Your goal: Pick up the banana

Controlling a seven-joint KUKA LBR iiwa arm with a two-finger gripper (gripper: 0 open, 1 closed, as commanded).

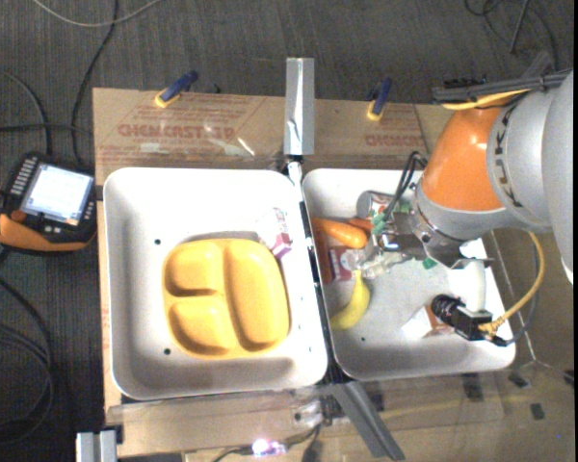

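The yellow banana (352, 302) lies in the right bin (405, 354) near its left wall, with its upper tip pointing up and to the right. My gripper (374, 261) hangs just above that upper tip, reaching in from the right under the grey and orange arm. From this angle I cannot make out whether it touches the banana. The rest of the banana lies flat on the bin floor.
An orange carrot (342, 231) and a small dark red packet (331, 261) lie just up and left of the gripper. A white object (473, 279) rests at the right side of the bin. The left bin (135, 210) holds a yellow divided plate (228, 295) and a small pink item (281, 244).
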